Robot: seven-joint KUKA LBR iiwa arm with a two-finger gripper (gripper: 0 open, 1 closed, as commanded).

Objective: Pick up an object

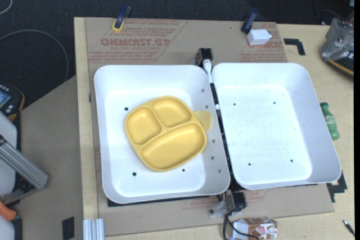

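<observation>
Yellow divided plate (165,133) lies in left bin (107,121).

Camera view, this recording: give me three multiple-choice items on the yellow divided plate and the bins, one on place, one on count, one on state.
1. Where does the yellow divided plate lie?
A. In the left bin
B. In the right bin
C. On the cardboard above the bins

2. How many compartments does the plate have?
A. Two
B. Three
C. Five

3. How does the plate sit?
A. Upside down
B. On edge against a wall
C. Flat, open side up

Answers:
1. A, the plate rests on the left bin's floor, right of centre.
2. B, two small compartments sit above one large one.
3. C, its hollows face the camera and its rim lies level on the bin floor.
</observation>
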